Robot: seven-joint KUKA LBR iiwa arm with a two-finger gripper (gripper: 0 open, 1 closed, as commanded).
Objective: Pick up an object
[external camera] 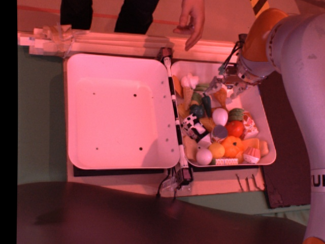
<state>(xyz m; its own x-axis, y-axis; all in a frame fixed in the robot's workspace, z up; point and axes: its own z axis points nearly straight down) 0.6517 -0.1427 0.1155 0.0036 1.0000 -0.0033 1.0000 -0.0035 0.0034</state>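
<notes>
A: Biggest first: the arm (299, 85) reaches in over the right bin (268, 123), our landmark. Its neighbour, the left bin (122, 65), I'm ignoring.

B: And the gripper (226, 83)?

A: Low over that bin's far half, above the toy pile. I cannot tell its state from here.

B: Targets?

A: The red tomato (234, 128) mid-bin, the white egg (220, 116) just beside it. I'd pick whichever stands clear and descend straight.

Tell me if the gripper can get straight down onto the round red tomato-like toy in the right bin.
Probably yes. The round red tomato-like toy lies on top of the pile, uncovered, and the gripper hangs close above the same right white bin; crowding neighbours may hamper the grasp.
</notes>
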